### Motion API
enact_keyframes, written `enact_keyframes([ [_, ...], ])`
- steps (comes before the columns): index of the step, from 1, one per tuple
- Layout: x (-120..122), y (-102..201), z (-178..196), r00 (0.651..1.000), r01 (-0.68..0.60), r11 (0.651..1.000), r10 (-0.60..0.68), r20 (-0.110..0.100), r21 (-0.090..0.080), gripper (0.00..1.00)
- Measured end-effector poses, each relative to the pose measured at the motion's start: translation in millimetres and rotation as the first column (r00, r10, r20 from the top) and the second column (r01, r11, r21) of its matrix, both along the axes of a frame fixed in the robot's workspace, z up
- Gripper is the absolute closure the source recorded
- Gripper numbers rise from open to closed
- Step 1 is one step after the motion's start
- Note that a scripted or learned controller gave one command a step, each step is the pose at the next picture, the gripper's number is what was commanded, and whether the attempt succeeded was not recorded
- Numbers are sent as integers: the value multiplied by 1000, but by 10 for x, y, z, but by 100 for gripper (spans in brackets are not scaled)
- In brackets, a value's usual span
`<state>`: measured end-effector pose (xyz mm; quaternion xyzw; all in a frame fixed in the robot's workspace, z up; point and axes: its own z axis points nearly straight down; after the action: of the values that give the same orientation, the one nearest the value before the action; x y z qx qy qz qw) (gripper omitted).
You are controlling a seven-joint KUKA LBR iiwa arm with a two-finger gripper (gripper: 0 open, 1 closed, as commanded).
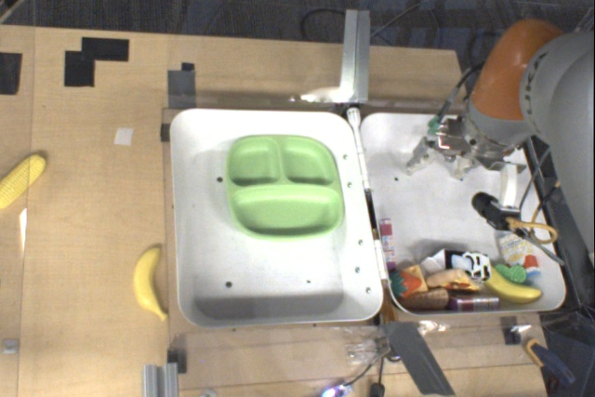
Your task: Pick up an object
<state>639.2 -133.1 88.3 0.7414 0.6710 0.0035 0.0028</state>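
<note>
My gripper [439, 161] hangs over the far part of the right bin [418, 209], its two fingers spread open with nothing between them. The bin floor under it is bare white. Several small objects lie heaped along the near edge of that bin: a yellow toy banana [513, 286], a black-and-white item [475, 265], a brown piece [427, 298] and a pink tube [386, 235] against the left wall. The heap lies well below the gripper in the view, apart from it.
A green divided plate [284, 183] rests in the left bin [200, 228]. On the bench to the left lie a yellow banana [149, 282] and a corn cob [20, 181]. A metal post [357, 56] stands behind the bins. Cables run along the right bin's right wall.
</note>
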Motion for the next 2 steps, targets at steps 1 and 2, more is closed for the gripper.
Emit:
enact_keyframes([
  [1, 123, -361, 8, 988, -155, 988, 155, 0, -4, 0],
  [2, 322, -93, -4, 1000, -14, 1000, 14, 0, -1, 0],
])
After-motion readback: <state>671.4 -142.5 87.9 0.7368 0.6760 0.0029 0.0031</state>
